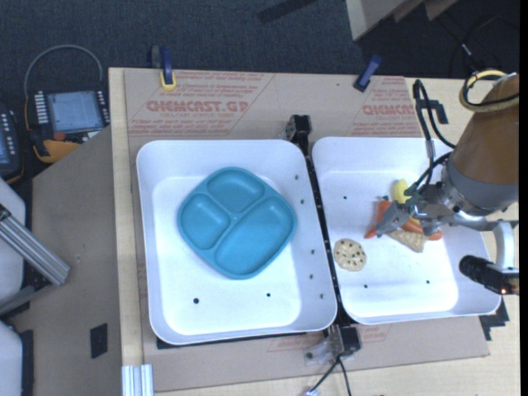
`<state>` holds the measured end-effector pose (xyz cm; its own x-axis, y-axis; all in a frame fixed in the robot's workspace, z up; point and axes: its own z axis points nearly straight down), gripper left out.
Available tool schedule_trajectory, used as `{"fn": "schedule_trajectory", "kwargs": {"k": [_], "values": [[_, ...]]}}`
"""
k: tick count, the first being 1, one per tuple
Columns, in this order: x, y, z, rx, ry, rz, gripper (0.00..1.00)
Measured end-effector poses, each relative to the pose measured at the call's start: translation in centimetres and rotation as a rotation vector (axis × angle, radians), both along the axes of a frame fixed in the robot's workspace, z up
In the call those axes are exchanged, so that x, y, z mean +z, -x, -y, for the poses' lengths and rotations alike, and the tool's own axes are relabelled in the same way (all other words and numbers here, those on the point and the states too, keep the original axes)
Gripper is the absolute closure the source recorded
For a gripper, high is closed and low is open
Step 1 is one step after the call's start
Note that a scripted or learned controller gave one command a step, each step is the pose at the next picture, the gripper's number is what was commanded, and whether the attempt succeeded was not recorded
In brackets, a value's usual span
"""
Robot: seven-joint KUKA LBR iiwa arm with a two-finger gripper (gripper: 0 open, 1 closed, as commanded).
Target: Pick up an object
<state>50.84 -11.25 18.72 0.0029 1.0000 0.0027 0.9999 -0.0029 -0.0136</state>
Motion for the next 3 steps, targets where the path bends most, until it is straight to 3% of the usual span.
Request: {"fn": "schedule_trajectory", "kwargs": {"k": [1,3], "values": [[0.6,-0.3,0.0,0.003,0.002,0.012,0.0],[-10.2,-0.3,-0.9,0.003,-0.003,0.012,0.0]]}}
